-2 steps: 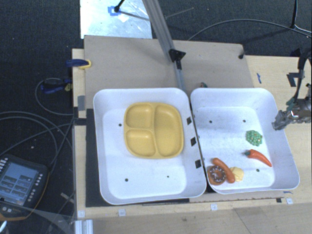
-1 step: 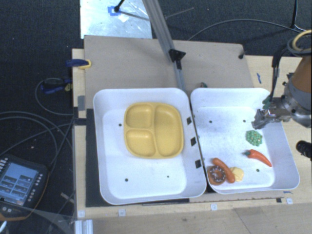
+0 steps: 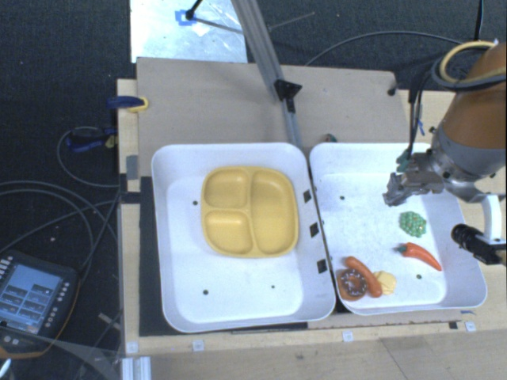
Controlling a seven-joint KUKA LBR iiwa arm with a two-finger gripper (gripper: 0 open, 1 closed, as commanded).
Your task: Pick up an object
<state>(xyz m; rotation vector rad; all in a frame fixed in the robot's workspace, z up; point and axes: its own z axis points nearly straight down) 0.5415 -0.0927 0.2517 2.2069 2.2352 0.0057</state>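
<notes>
2 white bins (image 3: 238, 311), 1 yellow tray (image 3: 249, 212), 5 toy foods (image 3: 412, 224).

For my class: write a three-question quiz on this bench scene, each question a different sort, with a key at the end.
1. True or false: the yellow divided plate lies in the right bin.
2. Multiple choice: which item lies nearest the gripper? A) green broccoli piece B) chocolate donut C) sausage
3. Fill the gap: the orange carrot lies in the ___ bin.

Key
1. False; the plate lies in the left bin.
2. A; the broccoli piece sits just below the gripper in the view, while the donut and sausage lie at the bin's near edge.
3. Right.
</notes>
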